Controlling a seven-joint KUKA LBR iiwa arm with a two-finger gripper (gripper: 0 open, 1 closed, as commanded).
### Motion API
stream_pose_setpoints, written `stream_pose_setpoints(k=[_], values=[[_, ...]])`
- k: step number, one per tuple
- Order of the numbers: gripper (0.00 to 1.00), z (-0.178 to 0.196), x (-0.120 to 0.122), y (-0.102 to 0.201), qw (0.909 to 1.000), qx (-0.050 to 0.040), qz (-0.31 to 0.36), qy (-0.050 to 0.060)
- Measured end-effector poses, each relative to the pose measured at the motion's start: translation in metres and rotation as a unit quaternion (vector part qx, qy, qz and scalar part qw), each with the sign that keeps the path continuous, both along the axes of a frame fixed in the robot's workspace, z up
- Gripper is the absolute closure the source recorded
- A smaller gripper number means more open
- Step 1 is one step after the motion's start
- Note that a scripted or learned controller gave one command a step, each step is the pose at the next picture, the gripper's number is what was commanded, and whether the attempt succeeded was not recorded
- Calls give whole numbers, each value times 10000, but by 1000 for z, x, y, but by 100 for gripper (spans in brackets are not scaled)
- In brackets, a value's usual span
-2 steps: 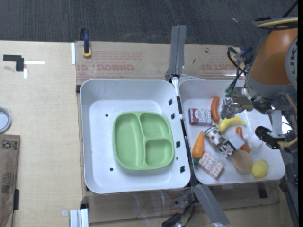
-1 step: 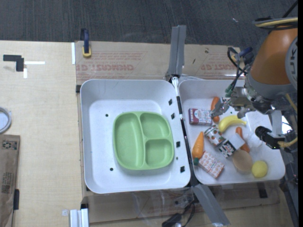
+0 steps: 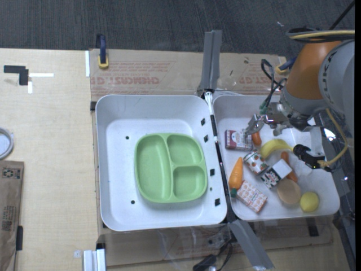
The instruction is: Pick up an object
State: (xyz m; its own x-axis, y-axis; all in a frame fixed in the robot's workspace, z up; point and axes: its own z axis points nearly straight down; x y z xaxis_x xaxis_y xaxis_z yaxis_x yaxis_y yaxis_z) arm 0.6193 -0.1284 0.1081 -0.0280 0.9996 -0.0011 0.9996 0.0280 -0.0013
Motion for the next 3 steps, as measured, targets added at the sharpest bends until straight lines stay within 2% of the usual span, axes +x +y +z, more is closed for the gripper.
stream_pose_setpoints(k=[1, 2, 3], values=[[0, -16, 26, 8, 9999, -2, -115, -15], [100, -6, 26, 7, 9999, -8, -110, -18], [100, 94, -5, 76, 9974, 0, -719, 3]])
